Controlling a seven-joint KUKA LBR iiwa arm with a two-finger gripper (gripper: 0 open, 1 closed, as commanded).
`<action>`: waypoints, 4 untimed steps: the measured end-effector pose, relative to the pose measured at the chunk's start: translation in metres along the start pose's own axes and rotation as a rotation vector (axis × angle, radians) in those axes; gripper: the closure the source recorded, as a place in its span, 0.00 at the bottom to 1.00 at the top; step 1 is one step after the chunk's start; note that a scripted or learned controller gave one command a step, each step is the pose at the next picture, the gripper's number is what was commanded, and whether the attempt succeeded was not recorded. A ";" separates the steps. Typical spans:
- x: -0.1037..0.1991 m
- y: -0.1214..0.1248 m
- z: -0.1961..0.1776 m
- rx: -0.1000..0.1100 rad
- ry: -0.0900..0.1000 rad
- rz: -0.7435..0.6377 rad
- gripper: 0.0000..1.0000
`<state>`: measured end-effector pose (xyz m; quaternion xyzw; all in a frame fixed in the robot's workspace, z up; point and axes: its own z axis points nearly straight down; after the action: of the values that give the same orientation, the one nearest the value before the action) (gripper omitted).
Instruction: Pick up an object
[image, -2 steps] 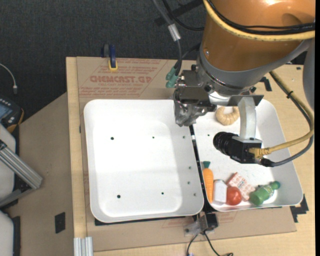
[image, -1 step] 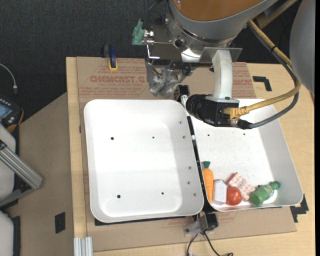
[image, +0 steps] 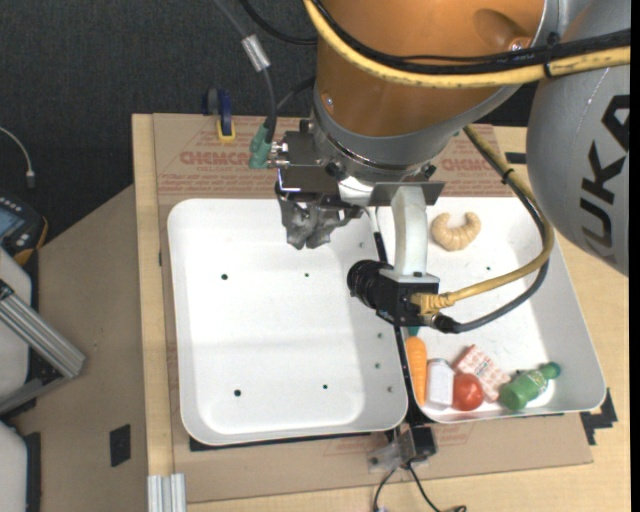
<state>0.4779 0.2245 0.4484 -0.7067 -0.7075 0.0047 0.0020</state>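
counter with two white bins (image: 200, 300): your end effector (image: 312, 225), grip state unreadable, hangs over the left bin's far edge; croissant (image: 456, 229) lies to its right, in the right bin.

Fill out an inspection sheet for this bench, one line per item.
Surface: two white bins side by side on a brown board; left bin, right bin.
Job's things: all in the right bin. Croissant near the far wall; carrot, red tomato, pink packet and green bottle bunched at the near edge.
Clutter: nothing seen in the left bin.
Grippers: gripper over the left bin's far edge; jaws too dark to judge, nothing seen held.
Cables: yellow hose loops over the right bin; black cable at the near edge.
Surroundings: blue clamp on the board's far edge.
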 end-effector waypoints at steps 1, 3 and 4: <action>-0.062 0.001 0.079 0.002 -0.002 0.008 1.00; -0.028 0.133 0.167 -0.023 0.006 0.002 1.00; -0.165 0.103 0.173 -0.005 -0.002 0.016 1.00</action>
<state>0.5792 0.0591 0.2754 -0.7122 -0.7019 0.0035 -0.0008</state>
